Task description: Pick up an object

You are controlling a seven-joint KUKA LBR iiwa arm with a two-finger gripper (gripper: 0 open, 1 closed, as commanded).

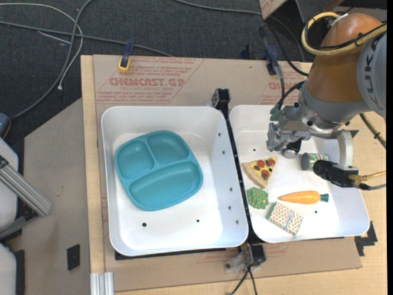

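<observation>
Right bin, upper half: grey two-finger gripper [281, 141] hangs over bare white floor; whether spread or closed, cannot tell.
Front edge: triangular pizza slice [261, 170], bumpy green broccoli [257, 197], smooth orange carrot [302, 196], patterned wafer block [285, 217].
Left bin: glossy teal divided plate [159, 169], wide bare margins.

left bin [116, 165]: teal divided plate [159, 169]
right bin [353, 223]: pizza slice [261, 169], broccoli [257, 197], carrot [301, 196]
gripper [281, 141]: above pizza slice

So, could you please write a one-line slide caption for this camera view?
End effector poised over the right bin above pizza slice, broccoli, carrot; teal plate in left bin.

teal divided plate [159, 169], orange carrot [301, 196], green broccoli [257, 197], red-spotted yellow pizza slice [261, 169], white bins [116, 226]
</observation>
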